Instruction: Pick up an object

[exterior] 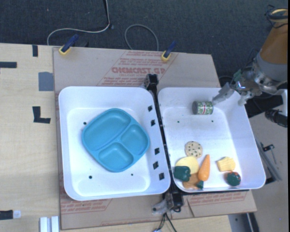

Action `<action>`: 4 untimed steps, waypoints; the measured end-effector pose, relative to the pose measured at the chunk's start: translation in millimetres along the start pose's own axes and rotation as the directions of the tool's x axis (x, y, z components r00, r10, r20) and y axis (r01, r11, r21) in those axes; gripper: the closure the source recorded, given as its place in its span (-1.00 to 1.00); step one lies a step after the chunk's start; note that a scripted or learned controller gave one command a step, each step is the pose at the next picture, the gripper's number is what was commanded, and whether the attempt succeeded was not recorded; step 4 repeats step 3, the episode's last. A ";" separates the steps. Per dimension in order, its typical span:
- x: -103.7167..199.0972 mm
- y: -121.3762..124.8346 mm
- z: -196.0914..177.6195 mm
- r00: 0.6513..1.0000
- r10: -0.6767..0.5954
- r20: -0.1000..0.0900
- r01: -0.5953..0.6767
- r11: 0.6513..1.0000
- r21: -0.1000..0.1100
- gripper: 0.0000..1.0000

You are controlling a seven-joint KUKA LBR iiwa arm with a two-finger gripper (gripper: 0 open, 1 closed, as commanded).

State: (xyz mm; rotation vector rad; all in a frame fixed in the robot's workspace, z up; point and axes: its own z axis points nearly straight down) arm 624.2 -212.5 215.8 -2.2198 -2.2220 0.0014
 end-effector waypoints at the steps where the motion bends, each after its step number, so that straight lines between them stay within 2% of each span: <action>1: 42.4 43.9 115.2 1.000 0.000 0.006 0.000 1.000 -0.012 -1.00; 2: 44.3 41.5 111.3 1.000 -0.002 0.003 0.002 1.000 -0.001 1.00; 3: 119.6 40.5 83.4 1.000 -0.007 -0.002 0.007 1.000 -0.002 1.00; 4: 119.6 40.5 83.4 1.000 -0.007 -0.002 0.007 1.000 -0.002 1.00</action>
